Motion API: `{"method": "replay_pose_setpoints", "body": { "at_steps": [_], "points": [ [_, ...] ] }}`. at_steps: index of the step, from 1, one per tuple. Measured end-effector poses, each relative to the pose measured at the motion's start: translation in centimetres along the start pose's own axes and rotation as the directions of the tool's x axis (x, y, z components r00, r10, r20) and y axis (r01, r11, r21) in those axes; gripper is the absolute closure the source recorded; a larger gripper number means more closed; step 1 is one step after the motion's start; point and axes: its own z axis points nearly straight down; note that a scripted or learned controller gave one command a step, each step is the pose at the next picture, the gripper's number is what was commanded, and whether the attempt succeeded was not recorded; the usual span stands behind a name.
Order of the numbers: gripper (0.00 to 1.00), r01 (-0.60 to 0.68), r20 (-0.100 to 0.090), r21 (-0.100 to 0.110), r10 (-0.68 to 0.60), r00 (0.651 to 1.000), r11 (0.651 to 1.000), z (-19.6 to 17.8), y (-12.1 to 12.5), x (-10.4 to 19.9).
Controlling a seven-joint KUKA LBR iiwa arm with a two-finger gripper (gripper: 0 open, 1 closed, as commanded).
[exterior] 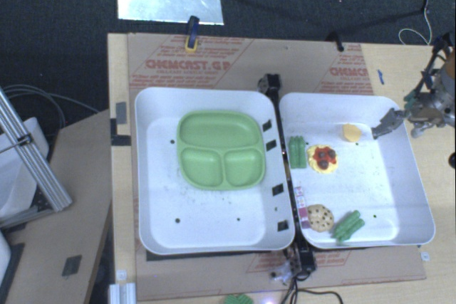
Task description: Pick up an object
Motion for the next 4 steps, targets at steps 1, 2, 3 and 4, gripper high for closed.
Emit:
{"method": "replay_pose_setpoints", "body": {
  "at_steps": [1,2,3,4],
  "points": [
    [0.00,0.001,-0.001,0.000,-0.001,1.000,1.000,2.4,4.0,1.2],
    [0.00,0.001,-0.002,0.000,-0.001,1.000,1.000,14.4,9.7,0.9],
    [0.00,-0.006,-0.003,0.005,0.006,1.000,1.000,14.2,5.6,0.3],
    [0.00,-0.001,0.001,-0.008,0.001,1.000,1.000,6.4,9.8,0.0]
  ]
}}
